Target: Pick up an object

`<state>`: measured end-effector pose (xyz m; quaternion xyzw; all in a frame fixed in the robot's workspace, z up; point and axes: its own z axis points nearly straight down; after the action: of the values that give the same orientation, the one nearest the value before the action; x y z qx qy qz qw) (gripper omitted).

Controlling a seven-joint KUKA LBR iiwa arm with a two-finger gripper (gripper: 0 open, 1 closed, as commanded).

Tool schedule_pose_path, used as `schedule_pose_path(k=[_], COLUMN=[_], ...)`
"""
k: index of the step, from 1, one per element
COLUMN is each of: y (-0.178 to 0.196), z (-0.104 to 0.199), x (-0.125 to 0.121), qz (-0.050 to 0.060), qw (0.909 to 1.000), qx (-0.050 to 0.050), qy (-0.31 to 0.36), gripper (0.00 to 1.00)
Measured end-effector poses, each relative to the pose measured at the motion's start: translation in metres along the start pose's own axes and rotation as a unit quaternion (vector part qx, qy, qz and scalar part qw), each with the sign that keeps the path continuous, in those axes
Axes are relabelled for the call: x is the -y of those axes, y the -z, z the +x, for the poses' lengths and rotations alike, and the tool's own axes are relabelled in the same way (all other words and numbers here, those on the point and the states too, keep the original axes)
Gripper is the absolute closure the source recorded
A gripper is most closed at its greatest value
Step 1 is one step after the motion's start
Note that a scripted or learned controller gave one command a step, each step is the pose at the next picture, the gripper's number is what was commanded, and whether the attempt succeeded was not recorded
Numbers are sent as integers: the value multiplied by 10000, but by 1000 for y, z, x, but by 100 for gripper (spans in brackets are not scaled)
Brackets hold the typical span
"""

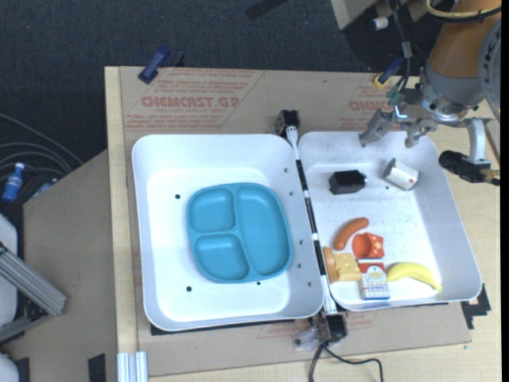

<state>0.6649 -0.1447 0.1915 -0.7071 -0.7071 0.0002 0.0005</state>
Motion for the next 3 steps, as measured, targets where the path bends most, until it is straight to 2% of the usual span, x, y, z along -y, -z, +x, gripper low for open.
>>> schedule_pose_path(k=[1, 2, 3], y=[-108, -96, 18], z=[50, 50, 80], x=[15, 14, 41], qz=[5, -8, -24], qw=[10000, 10000, 10000], qx=[-5, -2, 2], qy=[5, 6, 8], gripper=[0, 100, 100])
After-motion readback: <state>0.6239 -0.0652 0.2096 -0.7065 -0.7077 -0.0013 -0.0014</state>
